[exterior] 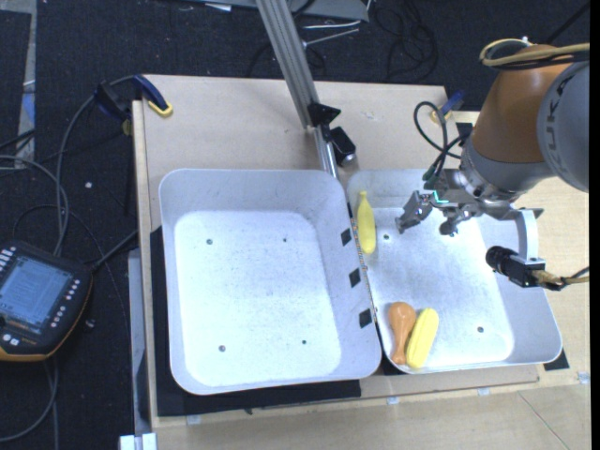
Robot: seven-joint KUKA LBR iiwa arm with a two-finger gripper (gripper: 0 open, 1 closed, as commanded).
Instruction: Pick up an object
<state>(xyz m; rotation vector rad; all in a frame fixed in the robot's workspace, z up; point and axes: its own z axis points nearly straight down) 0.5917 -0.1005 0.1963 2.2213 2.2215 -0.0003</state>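
One fixed camera looks down at a slant on the bench and both bins.

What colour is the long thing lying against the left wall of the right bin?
Yellow. The long thing shows best in the camera view, lying along the right bin wall.

Robotics lab bench, test cell.
Plywood bench on dark carpet, loose cables, teach pendant beside the bench's left edge, clamp at its far left corner (aluminium mast rises behind).
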